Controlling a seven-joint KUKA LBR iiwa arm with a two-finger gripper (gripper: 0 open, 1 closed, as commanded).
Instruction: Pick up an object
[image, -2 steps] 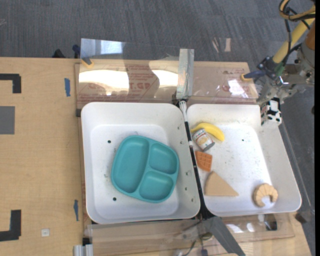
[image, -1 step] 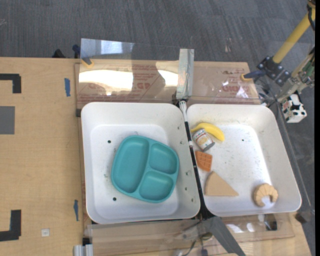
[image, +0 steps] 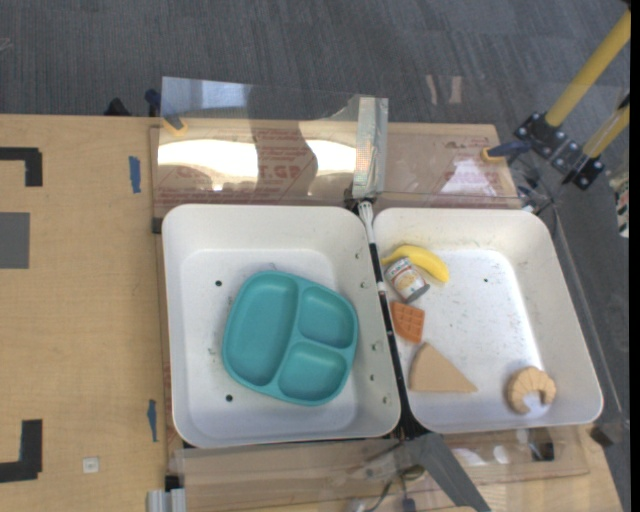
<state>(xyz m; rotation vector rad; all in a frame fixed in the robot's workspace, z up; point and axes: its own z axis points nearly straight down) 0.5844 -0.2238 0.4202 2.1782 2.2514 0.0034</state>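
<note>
Two white bins sit side by side on a tan surface (image: 80, 330), their inner rims touching. Left bin (image: 190, 240): one teal divided plate (image: 290, 338) with three compartments, lying flat near the middle. Right bin (image: 500, 290): five items. A banana (image: 424, 262) lies near the back left corner. A small jar (image: 405, 279) with a label lies tilted just in front of the banana, touching it. An orange waffle-textured square (image: 408, 321) lies just in front of the jar, close to the left wall. A tan wedge (image: 438, 373) lies near it, toward the front. A croissant (image: 529, 389) lies in the front right corner, well apart from the rest. State of the fingers: cannot tell.
</note>
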